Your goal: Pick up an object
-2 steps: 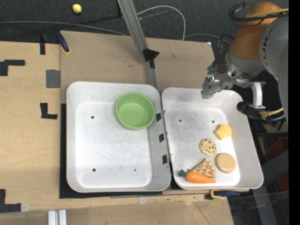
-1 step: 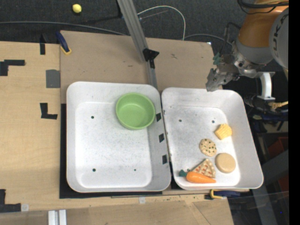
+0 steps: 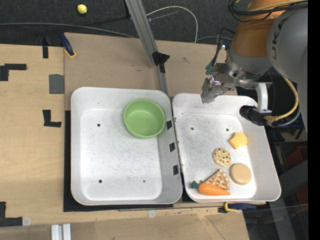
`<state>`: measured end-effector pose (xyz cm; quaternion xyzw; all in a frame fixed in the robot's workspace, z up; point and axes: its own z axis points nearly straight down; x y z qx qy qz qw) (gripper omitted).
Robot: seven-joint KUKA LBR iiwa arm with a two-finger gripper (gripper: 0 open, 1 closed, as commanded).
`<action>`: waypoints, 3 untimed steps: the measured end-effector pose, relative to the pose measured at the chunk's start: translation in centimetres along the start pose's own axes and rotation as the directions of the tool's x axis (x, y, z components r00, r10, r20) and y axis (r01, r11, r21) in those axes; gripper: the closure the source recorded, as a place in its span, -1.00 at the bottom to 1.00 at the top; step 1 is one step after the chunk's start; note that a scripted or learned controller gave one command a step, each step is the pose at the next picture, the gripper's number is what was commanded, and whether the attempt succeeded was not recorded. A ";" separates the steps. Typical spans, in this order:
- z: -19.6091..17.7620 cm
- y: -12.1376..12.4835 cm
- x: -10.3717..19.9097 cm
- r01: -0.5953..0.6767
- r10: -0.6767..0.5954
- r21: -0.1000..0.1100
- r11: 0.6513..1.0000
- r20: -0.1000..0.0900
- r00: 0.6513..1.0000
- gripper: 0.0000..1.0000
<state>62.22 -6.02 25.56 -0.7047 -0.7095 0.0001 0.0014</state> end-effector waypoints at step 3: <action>2.6 -5.1 14.6 0.000 0.000 0.001 1.000 0.000 1.000 1.00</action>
